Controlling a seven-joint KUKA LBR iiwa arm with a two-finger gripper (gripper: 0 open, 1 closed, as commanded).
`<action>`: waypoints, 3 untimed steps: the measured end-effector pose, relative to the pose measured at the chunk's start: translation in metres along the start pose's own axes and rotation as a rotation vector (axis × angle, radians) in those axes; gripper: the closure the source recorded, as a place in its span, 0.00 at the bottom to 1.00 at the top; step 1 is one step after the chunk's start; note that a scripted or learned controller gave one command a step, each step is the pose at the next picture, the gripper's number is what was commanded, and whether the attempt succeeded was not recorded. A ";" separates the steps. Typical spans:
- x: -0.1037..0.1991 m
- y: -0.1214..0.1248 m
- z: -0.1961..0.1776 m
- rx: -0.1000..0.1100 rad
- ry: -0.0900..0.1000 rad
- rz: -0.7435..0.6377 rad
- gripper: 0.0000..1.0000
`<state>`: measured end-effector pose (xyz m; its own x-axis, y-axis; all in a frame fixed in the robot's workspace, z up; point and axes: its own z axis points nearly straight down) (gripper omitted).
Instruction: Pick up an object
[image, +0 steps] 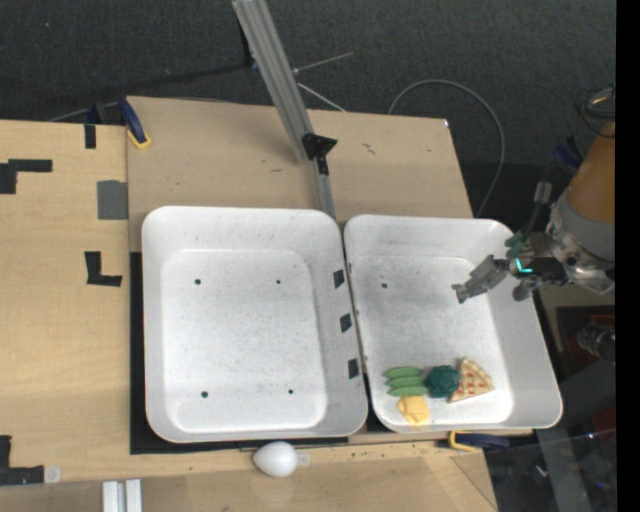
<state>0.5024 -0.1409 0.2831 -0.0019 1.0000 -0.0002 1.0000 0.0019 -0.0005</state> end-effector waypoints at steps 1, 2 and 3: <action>-0.005 -0.009 0.052 0.006 0.001 0.002 0.00; -0.006 -0.008 0.116 0.008 0.002 0.002 0.00; 0.000 -0.016 0.177 0.009 0.002 0.001 0.00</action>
<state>0.4864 -0.1414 0.1062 -0.0005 1.0000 0.0022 1.0000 0.0005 -0.0092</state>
